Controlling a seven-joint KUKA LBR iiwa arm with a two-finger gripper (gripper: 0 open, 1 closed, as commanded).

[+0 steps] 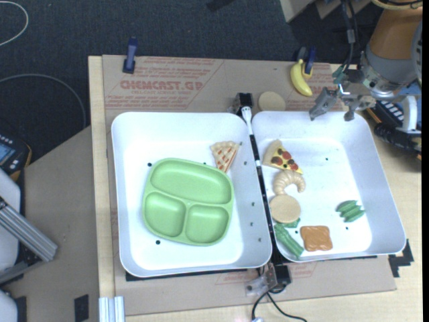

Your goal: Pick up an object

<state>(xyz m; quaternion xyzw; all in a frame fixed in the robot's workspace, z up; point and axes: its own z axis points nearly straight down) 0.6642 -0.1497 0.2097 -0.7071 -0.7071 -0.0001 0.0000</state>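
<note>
My gripper (331, 108) hangs open above the far edge of the right bin (375, 173), its two fingers spread apart with nothing between them. Below it in the right bin lie a pizza slice (279, 156), a croissant (289, 182), a round cookie (285, 208), a toast square (316, 237), green pea pods (350, 210) and a green bean (288, 240). The left bin (131, 146) holds a green divided plate (188, 201) and a waffle wedge (225, 155).
A banana (301, 78) and a tan disc (271, 101) rest on the bench beyond the bins. Blue clamps (130, 54) hold the board's far edge. The arm's orange band (395, 29) rises at the top right, with cables beside it.
</note>
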